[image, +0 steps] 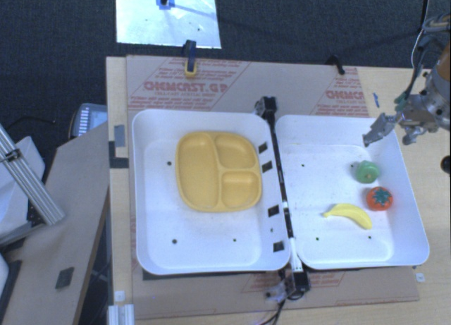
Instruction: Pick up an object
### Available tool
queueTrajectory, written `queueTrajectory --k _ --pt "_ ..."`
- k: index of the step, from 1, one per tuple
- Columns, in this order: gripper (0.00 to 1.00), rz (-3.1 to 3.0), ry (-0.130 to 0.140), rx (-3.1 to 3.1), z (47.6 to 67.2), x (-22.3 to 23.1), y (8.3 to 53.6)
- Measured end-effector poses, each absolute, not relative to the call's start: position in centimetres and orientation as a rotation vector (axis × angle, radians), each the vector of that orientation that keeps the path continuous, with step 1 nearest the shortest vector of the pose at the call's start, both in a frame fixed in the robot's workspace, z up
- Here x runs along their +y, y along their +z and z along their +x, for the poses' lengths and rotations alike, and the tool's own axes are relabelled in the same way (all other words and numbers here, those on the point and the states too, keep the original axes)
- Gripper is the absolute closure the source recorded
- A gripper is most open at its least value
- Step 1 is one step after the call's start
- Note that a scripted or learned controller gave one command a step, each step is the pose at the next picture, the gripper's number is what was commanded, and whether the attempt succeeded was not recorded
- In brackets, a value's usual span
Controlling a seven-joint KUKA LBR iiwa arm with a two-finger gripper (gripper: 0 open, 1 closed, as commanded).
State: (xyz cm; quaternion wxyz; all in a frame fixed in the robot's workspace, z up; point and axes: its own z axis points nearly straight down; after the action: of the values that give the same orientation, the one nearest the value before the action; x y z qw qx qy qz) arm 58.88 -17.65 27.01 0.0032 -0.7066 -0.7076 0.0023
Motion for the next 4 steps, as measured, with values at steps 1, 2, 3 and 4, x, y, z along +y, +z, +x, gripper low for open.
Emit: queueTrajectory --k 1,2,3,4 --pt "0.0 -2.219 -0.001 -2.227 59.1 -17.6 27.6" --pt "0.0 -2.219 0.001 -2.223 59.3 -17.5 23.4" --pt "0.0 -2.22 0.001 -2.222 59.6 -17.6 19.2" --pt "0.0 -2.22 0.0 -2.222 59.6 -17.4 13.0"
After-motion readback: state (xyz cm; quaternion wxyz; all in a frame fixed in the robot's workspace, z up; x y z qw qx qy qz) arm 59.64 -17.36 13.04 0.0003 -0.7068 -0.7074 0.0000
